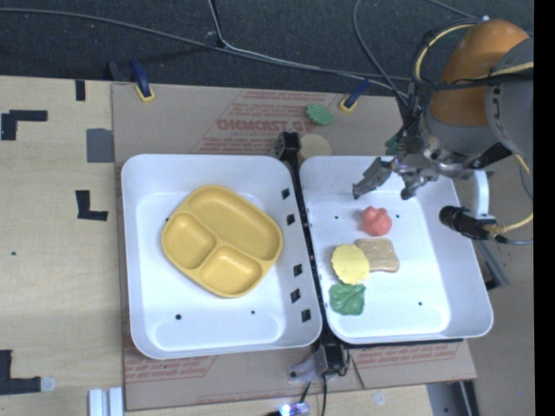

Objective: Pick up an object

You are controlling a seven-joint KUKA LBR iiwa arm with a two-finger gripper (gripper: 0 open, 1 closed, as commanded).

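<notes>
brightness: even, moderately bright, soft overhead light
glare: white bins (147, 258) nearly blown out, faint sheen on yellow tray (222, 240)
shadows: weak, short, under the arm (486, 68) and small items
focus: slightly soft overall, low resolution, fine detail smeared
background: dark floor (173, 7) underexposed
distortion: mild at edges

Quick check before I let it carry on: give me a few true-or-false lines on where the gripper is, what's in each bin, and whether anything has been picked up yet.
1. The gripper is over the right bin. True.
2. The gripper holds the red piece. False: its fingers are open with nothing between them, and the red piece lies on the bin floor below them in the view.
3. The yellow divided tray lies in the left bin. True.
4. The green piece sits in the tray. False: it lies in the right bin, just below the yellow piece.
5. The tan piece lies beside the yellow piece. True.
</notes>
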